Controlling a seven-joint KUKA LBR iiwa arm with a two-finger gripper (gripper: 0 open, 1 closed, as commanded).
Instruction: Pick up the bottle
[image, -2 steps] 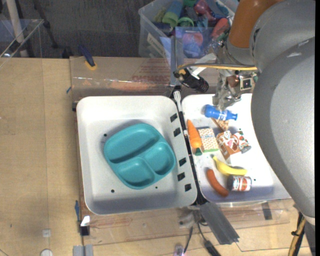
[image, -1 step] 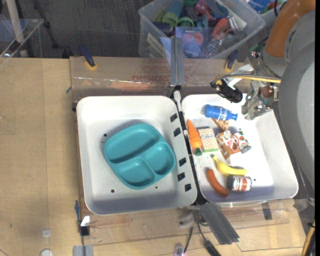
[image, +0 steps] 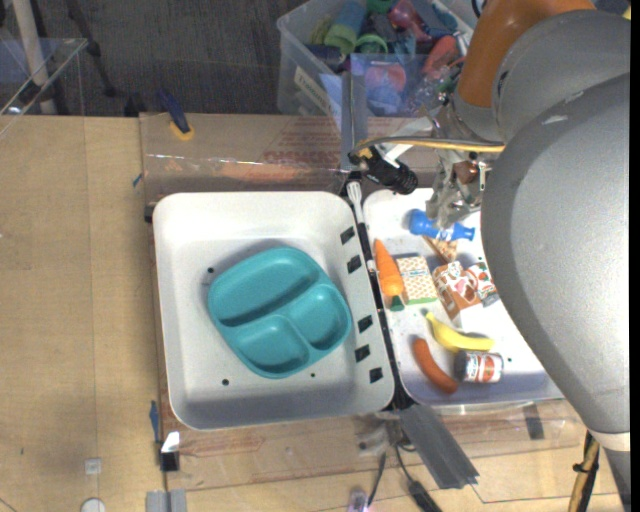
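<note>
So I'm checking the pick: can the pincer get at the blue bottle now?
Probably yes: the pincer hangs right above the blue bottle, whose top is uncovered in the right bin.

Teal divided plate (image: 278, 312) in left bin (image: 180, 300), carrot (image: 387, 268), banana (image: 459, 337), can (image: 481, 367)

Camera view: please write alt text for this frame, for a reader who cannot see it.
A robot gripper hangs over a small blue bottle lying at the far end of the right bin, among toy food: a carrot, a banana, a sausage and a can. The left bin holds a teal divided plate.
</note>
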